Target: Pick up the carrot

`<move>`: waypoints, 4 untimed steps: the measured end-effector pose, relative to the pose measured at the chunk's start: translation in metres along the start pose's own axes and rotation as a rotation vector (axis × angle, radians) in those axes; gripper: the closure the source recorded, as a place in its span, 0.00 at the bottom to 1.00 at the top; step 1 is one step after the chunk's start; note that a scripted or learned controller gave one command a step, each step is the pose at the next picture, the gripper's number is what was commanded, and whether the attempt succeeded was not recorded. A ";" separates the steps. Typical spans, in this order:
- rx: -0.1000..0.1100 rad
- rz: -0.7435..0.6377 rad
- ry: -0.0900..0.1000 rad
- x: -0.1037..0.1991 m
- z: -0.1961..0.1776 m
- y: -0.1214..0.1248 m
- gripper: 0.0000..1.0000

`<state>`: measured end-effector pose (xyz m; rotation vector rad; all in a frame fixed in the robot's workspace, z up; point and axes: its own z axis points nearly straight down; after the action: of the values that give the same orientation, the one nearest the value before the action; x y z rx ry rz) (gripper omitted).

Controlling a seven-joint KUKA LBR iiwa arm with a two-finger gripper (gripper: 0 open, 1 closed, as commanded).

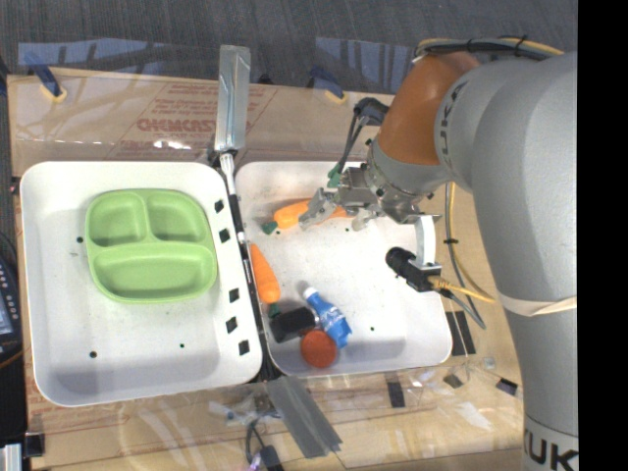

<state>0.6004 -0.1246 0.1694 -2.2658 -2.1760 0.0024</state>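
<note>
The grey two-finger gripper (329, 207) hangs low over the right white bin (412, 346), directly over the orange plastic carrot (291, 214) lying near its far wall, presumably lining up a grasp; its grip can't be made out.

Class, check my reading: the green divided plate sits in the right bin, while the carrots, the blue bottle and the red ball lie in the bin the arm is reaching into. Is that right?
Not quite. The camera view shows the green divided plate in the left bin, not the right. The rest stands: the carrots, blue bottle and red ball lie in the right bin, where the gripper reaches.
</note>
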 end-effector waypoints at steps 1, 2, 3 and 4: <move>-0.002 -0.063 0.001 0.048 -0.096 -0.041 0.00; 0.000 -0.220 0.000 0.037 -0.065 -0.001 0.00; -0.001 -0.094 0.000 0.011 -0.118 -0.012 0.00; 0.006 0.000 0.001 0.026 -0.049 0.017 0.00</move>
<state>0.6190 -0.0988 0.2187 -2.2623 -2.1718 0.0075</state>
